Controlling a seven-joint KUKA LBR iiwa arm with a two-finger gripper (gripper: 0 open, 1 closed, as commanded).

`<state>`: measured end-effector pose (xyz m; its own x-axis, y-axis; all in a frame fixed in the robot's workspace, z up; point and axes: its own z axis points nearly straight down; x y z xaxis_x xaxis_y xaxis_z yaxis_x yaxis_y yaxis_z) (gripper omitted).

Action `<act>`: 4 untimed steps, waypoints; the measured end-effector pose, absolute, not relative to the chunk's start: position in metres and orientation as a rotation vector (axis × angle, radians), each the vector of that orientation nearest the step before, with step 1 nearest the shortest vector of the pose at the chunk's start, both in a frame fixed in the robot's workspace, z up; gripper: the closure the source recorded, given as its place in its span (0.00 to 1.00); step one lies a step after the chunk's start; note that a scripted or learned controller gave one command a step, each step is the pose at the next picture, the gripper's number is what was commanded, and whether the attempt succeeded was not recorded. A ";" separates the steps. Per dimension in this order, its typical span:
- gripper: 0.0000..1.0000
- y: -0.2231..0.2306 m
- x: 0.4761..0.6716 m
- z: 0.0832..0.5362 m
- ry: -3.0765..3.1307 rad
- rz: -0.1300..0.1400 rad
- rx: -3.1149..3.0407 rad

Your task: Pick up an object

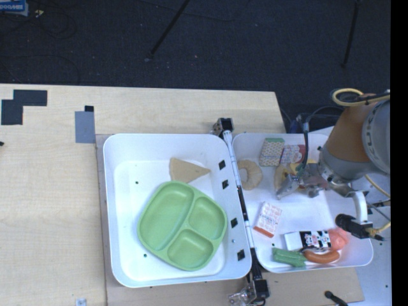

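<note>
Bins [115, 171] sat side by side on your bench, seen from above at a slant. In the left one you had a green divided plate [183, 225] lying flat near the middle, and a tan wedge-shaped piece [186, 169] just beyond it, its edge touching or nearly touching the plate's rim.

The right bin [357, 257] held the clutter you could pick from: a beige ring [249, 174] against the dividing wall, a dotted packet [271, 150] and a pink-patterned packet [292, 155] near the far edge, a small white card with red print [268, 218] toward the middle, and at the near edge a green block [288, 257], a black-and-white carton [309, 240] and an orange curved piece [324, 255] crowded together.

Your arm [357, 139] reached in from the right, and the gripper [294, 185] hung low over the right bin between the ring and the packets. Its metal parts blurred together there, so you could not tell how the jaws stood, nor whether anything sat between them.
</note>
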<state>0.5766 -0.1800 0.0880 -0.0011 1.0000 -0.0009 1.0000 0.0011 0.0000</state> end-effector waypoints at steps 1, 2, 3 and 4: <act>0.00 -0.133 0.632 0.088 2.224 0.001 2.220; 1.00 -0.133 0.632 0.096 2.232 -0.008 2.220; 1.00 -0.046 0.600 0.186 2.226 -0.003 2.222; 0.00 -0.046 0.600 0.186 2.226 -0.005 2.222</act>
<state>0.5995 -0.0462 0.1860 -0.0021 1.0000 0.0001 1.0000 0.0021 -0.0050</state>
